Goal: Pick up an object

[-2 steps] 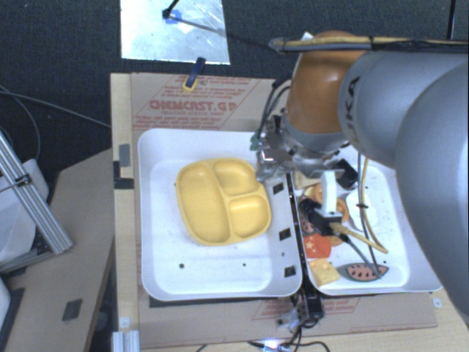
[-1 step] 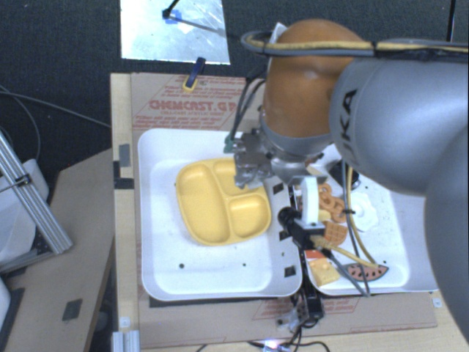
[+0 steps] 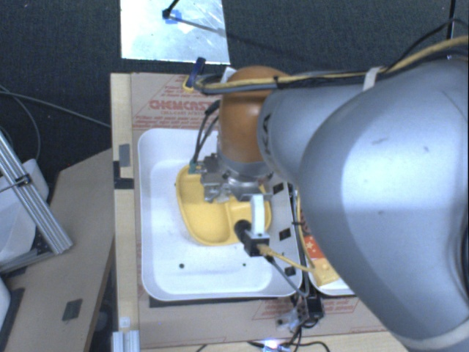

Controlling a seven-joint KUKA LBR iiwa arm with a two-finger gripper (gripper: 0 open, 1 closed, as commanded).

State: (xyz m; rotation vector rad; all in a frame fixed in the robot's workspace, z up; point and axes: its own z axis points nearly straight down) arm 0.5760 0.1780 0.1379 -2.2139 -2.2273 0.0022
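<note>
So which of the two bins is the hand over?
Left bin in view, the one with the yellow thing under the hand. The other bin sits mostly behind the arm.

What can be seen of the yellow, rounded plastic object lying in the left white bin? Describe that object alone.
The yellow, rounded plastic object looks smooth and slightly glossy. It is one plain colour, with a curved outer edge and a shallow hollow, like a scoop or dish. It lies on the floor of the left white bin, towards that bin's right side. The gripper stands directly over it and hides its upper part, so contact cannot be judged.
</note>
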